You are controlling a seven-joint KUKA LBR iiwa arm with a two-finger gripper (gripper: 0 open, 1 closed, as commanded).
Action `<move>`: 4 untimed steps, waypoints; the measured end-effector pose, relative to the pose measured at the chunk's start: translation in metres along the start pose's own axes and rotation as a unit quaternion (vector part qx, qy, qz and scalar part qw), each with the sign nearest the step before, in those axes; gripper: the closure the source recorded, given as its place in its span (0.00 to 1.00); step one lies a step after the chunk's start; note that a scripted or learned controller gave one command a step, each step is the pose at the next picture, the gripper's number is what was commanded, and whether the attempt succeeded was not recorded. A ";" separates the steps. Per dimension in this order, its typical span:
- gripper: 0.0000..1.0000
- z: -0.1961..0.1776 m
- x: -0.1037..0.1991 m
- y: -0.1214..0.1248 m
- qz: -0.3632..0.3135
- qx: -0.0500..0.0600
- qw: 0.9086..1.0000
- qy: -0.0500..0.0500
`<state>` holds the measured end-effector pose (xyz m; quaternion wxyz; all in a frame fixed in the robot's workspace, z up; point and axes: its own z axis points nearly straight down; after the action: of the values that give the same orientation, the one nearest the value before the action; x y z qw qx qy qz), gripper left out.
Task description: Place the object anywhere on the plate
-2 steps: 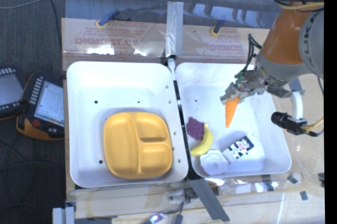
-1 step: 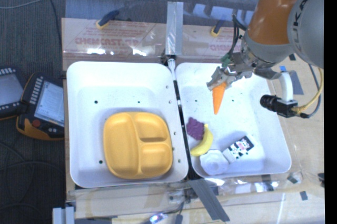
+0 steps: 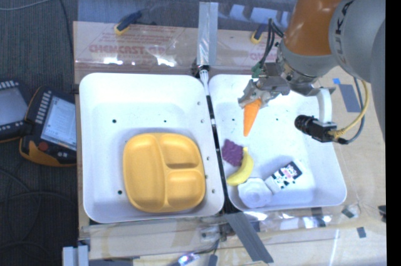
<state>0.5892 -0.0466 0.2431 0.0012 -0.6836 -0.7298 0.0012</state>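
Note:
An orange toy carrot hangs point-down over the right bin, its top end pinched between the fingers of my gripper, which is shut on it. The carrot appears lifted off the bin floor. The yellow divided plate lies in the left bin, toward its front, well to the left and nearer the camera than the gripper.
In the right bin's front part lie a purple grape cluster, a yellow banana, a white cup-like object and a small patterned box. A black cylinder on the arm juts over the bin. The raised divider separates the bins.

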 end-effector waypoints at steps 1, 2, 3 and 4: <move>1.00 0.061 0.063 -0.020 0.029 0.001 1.000 0.000; 0.00 0.061 0.063 -0.020 0.029 0.000 1.000 0.000; 1.00 0.053 0.063 -0.020 0.028 0.002 1.000 0.000; 1.00 0.061 0.057 -0.030 0.118 0.000 0.993 0.000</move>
<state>0.5551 0.0082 0.1825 0.0014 -0.7651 -0.6439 0.0015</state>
